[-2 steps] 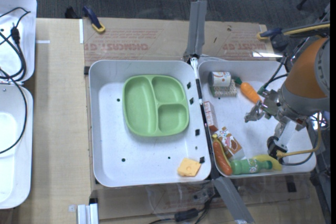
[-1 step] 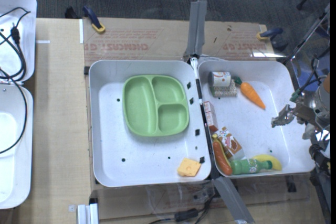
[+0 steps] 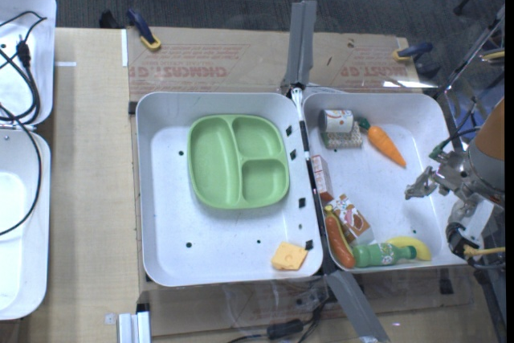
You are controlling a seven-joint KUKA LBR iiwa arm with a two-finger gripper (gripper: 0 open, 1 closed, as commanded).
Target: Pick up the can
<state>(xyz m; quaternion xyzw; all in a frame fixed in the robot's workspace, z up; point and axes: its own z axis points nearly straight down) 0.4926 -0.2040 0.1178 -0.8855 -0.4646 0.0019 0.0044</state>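
Camera view, caption desk, two voices:

**A:** Where does the can (image 3: 337, 121) sit?

**B:** In the far left corner of the right bin (image 3: 434, 118), hard by the divider between the two bins. It appears to lie on its side, its long axis running roughly left to right in the view. It rests against a grey sponge-like pad (image 3: 344, 140) just below it.

**A:** And the gripper (image 3: 424, 185)?

**B:** It hovers over the right side of the same bin, reaching in from the right. Whether it is open or closed cannot be told at this size. Nothing is seen held in it.

**A:** So which way does the move run?

**B:** Up and to the left across the bin. The can is well apart from the gripper, on the opposite side.

**A:** Anything in the way?

**B:** The carrot (image 3: 387, 145) lies slantwise close to that line, between gripper and can, with its green top near the can. A low pass might nudge it. The divider wall also crowds the can's left end, so a grasp across the can's short width looks the safer bet.

**A:** The rest?

**B:** All clear of the route. A small printed carton (image 3: 350, 216), a sausage (image 3: 339, 242), a green bottle (image 3: 376, 255) and a banana (image 3: 411, 248) cluster along the near edge. The left bin (image 3: 161, 197) holds a green divided plate (image 3: 238, 161) and a yellow wedge (image 3: 289, 256).
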